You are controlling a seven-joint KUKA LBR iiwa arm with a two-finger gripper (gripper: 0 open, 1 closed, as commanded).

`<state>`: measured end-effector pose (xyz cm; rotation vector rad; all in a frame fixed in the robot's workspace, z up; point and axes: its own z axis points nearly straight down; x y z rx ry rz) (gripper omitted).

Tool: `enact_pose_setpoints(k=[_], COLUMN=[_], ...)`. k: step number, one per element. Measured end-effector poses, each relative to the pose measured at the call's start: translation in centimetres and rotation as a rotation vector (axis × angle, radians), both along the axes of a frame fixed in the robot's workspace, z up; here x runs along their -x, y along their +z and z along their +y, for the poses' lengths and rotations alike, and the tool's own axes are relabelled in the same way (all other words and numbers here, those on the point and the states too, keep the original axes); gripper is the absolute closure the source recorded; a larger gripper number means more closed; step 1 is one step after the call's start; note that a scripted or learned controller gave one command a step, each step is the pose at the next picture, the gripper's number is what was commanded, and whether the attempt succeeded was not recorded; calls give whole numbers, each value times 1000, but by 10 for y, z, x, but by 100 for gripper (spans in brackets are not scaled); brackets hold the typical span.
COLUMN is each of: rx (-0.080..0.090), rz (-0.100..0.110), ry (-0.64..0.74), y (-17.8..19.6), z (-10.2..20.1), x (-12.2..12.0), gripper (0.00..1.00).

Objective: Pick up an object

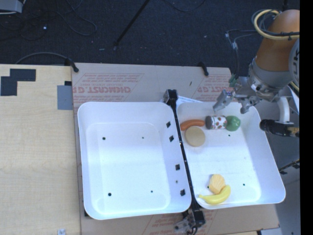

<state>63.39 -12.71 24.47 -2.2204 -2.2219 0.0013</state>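
Lighting is even and moderately bright over the bench; the white bins (129, 160) read near overexposed, with soft, faint shadows along their inner walls. Floor (122, 18) beyond is dark and underexposed. Overall focus is soft, fine detail slightly blurred.

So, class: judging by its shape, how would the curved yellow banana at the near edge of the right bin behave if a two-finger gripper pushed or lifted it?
The curved yellow banana would probably pivot or rock on its curve rather than slide straight. Its smooth-looking skin might slip between narrow fingers. It touches the yellow-orange piece, so a push would likely shift both.
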Motion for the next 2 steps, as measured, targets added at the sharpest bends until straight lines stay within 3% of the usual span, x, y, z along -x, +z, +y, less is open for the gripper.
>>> enact_pose_setpoints(k=[1, 2], rx=[-3, -1], rz=[12, 8], ry=[1, -5], y=[-122, -161], z=[24, -58], x=[-7, -7], gripper=[0, 0])
